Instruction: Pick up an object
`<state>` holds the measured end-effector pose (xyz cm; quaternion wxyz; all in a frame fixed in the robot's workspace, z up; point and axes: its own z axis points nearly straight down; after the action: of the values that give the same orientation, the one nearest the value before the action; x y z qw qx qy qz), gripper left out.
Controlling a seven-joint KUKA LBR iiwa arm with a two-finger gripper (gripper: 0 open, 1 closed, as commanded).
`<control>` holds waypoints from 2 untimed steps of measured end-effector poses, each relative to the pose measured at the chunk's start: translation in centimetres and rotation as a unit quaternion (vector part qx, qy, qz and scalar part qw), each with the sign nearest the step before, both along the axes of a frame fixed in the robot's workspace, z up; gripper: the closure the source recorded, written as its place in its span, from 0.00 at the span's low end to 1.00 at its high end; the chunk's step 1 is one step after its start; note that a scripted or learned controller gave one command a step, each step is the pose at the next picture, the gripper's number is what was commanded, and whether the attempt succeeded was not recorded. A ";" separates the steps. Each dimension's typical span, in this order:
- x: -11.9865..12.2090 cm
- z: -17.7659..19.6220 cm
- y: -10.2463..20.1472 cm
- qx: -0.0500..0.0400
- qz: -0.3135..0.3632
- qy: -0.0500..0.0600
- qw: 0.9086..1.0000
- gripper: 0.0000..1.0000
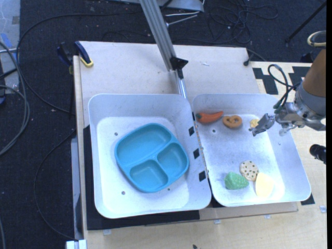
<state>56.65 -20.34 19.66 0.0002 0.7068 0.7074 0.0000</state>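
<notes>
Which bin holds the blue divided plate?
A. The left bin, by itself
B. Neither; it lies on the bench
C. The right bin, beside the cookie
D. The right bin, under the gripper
A: the blue plate lies alone in the left bin, while the cookie and other small items sit in the right bin.

One fixed camera is looking down from above the bench (129,69) at a slant, facing both white bins, left bin (104,139) and right bin (288,154), side by side. It is sitting far enough back that dark floor is framing the bench; the arm (314,95) is entering from the right edge.
</notes>
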 end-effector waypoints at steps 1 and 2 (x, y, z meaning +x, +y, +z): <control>-0.3 -5.0 1.0 0.001 0.000 0.002 1.000 0.00; -0.4 -10.3 1.0 0.000 -0.001 0.001 1.000 0.00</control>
<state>56.29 -19.29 9.35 -0.0009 0.7073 0.7069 -0.0008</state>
